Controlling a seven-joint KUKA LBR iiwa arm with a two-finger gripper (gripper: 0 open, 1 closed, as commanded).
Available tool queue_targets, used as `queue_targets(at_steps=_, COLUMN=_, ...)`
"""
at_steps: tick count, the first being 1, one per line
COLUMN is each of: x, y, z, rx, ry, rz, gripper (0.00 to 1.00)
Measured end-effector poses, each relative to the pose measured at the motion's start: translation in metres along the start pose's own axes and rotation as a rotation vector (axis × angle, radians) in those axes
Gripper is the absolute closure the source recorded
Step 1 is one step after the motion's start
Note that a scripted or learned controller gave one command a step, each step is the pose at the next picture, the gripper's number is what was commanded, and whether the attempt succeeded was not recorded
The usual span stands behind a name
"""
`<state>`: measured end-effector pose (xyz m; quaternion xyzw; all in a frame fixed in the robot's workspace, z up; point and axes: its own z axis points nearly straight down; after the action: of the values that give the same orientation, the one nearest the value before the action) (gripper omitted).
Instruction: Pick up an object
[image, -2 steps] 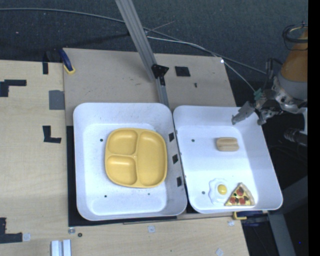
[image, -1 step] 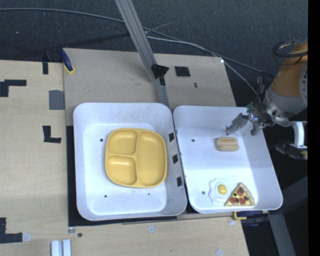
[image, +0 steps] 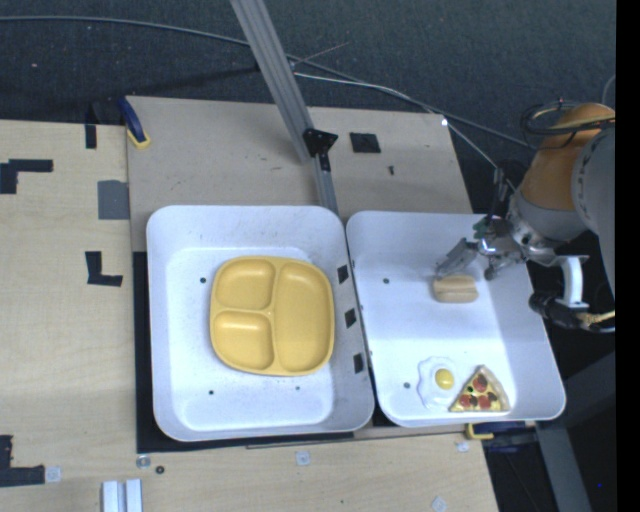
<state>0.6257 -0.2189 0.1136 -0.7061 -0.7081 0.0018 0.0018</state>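
A: We're looking down on both bins, and the gripper (image: 470, 256) sits over the right bin (image: 400, 330), up near its far end, with the arm (image: 560, 180) reaching in from the right.

B: And right under its tip we have the tan bread-like piece (image: 455, 289), lying flat on the bin floor. Is it touching?

A: Just beside it, by our reading. The fingers look spread apart, pointing down and to the left, and nothing sits between them. So no grasp that we can see.

B: Then we'd call the pick not yet made. The approach looks largely done, while closing on the piece and lifting are what's left.

A: Agreed, though it's a judgement. The tip appears to sit slightly behind the piece, so we'd guess it needs to settle lower and straddle it before closing.

B: Other candidates, for the record: the fried egg (image: 438, 381) and the pizza slice (image: 480, 392) at the near end of the same bin, well apart from the gripper.

A: And the yellow divided plate (image: 272, 315) lies in the left bin (image: 170, 300), untouched.
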Motion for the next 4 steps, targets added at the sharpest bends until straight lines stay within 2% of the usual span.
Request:
queue_targets(at_steps=1, x=0.0, y=0.001, z=-0.014, rx=-0.004, ry=-0.002, rz=-0.001, gripper=1.0)
queue_targets(at_steps=2, x=0.004, y=0.004, z=-0.077, rx=-0.01, ry=-0.002, rz=0.001, gripper=1.0)
queue_targets(at_steps=3, x=0.004, y=0.005, z=-0.098, rx=-0.006, ry=0.0, rz=0.001, gripper=1.0)
queue_targets(at_steps=4, x=0.061, y=0.003, z=-0.106, rx=-0.005, ry=0.002, rz=-0.003, gripper=1.0)
